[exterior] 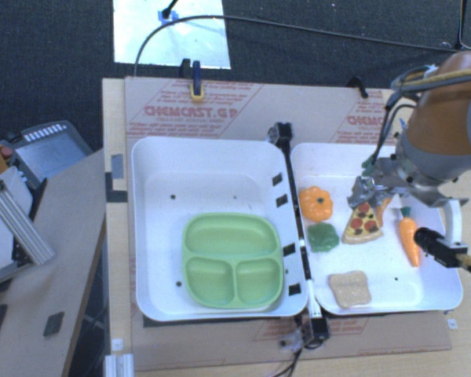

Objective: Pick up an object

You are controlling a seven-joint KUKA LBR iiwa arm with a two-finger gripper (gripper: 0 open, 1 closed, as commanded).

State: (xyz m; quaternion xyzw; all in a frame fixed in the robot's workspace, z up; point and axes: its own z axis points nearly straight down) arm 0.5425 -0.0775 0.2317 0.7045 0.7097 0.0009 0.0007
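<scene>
You have a divided plate in the left bin's front half; pumpkin, pizza slice, carrot and toast lie in the right bin.

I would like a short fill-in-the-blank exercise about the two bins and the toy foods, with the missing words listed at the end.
1. The green divided plate lies in the ____ bin.
2. The plate has ____ compartments.
3. The end effector is just above the toy ____ slice, in the right bin.
4. The orange pumpkin sits directly above a ____ leafy toy in the picture.

Missing words: left; three; pizza; green
</scene>
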